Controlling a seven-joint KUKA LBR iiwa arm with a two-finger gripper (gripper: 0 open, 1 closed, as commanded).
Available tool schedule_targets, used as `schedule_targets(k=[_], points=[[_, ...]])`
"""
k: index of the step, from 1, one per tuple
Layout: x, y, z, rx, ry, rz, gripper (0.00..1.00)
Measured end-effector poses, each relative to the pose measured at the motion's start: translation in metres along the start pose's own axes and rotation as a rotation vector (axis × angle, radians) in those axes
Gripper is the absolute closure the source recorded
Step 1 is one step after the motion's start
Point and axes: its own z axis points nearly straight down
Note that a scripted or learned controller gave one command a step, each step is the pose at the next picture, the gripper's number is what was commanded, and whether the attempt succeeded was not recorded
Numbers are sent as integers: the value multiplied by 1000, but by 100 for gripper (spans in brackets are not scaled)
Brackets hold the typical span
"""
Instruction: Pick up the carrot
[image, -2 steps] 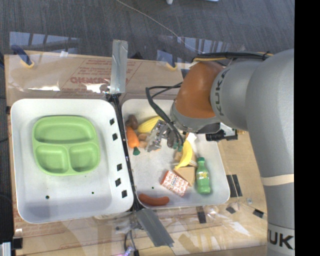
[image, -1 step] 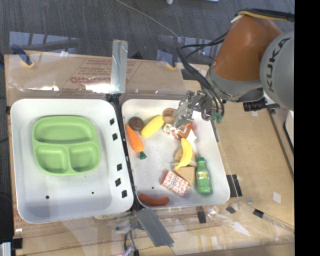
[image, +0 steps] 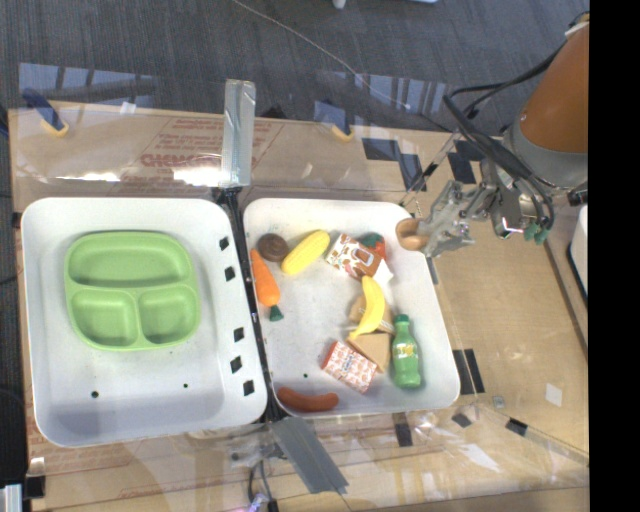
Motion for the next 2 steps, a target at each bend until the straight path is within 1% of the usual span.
schedule_targets(k=[1, 2], points=[[91, -8, 44, -4, 7, -281, 100], [81, 13, 134, -8, 12, -444, 100]])
